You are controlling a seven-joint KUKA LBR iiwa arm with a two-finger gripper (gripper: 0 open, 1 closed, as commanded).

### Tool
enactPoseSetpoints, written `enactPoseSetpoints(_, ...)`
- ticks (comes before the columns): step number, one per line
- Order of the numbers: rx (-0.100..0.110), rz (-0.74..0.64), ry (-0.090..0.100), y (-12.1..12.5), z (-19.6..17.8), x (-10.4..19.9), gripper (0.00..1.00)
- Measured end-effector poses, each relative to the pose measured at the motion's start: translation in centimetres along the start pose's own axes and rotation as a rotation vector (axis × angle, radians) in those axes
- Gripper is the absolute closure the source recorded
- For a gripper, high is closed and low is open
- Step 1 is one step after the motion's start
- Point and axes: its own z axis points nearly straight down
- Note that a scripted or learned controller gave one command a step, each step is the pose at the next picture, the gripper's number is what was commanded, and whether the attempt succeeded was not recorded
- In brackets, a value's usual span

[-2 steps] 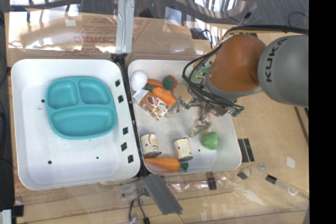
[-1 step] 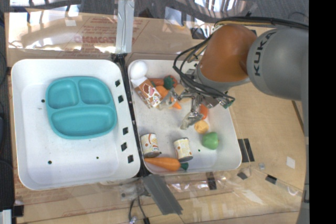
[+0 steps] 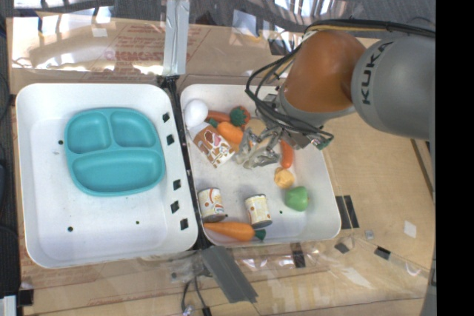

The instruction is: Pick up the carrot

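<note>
Three carrots point(image 3: 231, 232), two cans point(image 3: 258, 210), rt bin point(image 3: 326, 189).

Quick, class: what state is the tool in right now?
Tool: cannot be told; it sits low in the right bin, among the toy food.

Brown cardboard-covered bench point(image 3: 370, 159), bearing two shallow white bins: left bin point(image 3: 29, 181), right bin point(image 3: 322, 192), side by side.

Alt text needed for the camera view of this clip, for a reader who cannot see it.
A grey arm's claw hangs low in the right bin among toy food, beside a carrot and a small carton. Another carrot lies at the bin's near edge by two cans. The left bin holds a teal divided plate.
</note>
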Motion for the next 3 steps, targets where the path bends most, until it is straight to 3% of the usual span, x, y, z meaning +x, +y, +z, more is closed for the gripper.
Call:
enactPoseSetpoints(1,0.0,-0.34,0.0,-5.2,-4.0,1.6,1.0)
enactPoseSetpoints(2,-0.002,-0.508,0.0,0.2,-1.0,-2.1,1.0)
enactPoseSetpoints(3,-0.001,-0.756,-0.001,0.3,-2.7,-5.3,1.0)
